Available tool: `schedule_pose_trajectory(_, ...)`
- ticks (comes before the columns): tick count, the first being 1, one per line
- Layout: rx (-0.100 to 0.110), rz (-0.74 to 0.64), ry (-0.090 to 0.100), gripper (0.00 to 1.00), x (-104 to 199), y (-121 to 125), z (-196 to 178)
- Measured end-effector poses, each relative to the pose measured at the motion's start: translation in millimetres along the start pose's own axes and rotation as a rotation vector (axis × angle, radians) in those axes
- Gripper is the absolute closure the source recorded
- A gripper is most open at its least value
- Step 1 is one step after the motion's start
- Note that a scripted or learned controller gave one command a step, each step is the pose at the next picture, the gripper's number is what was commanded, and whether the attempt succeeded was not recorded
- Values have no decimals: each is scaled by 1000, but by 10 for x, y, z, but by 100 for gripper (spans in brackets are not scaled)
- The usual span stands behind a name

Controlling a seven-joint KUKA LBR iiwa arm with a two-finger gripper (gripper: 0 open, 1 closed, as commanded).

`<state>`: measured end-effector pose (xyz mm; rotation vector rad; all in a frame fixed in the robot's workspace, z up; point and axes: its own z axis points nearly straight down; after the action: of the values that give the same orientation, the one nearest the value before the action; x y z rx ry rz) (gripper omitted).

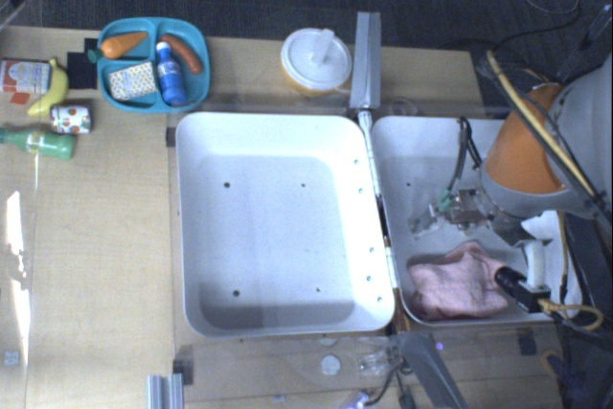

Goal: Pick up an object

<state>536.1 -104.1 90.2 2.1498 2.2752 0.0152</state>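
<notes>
We see the hand [450,211] poised just above the pink cloth [458,281]; its grip we cannot tell, nothing lifted yet.

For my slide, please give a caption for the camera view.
KUKA arm's gripper hovering above a pink cloth in the right bin.
</notes>
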Motion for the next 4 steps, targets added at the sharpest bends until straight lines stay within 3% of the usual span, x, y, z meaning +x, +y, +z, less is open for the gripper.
schedule_pose_trajectory(1,-2,-110,-3,0,-396,-311,-3)
schedule_pose_trajectory(2,-11,-114,-8,100,-394,-276,-129)
schedule_pose_trajectory(3,-11,-113,-8,0,-395,-276,-129)
schedule_pose_trajectory(4,-1,-204,-5,0,-98,-297,-7)
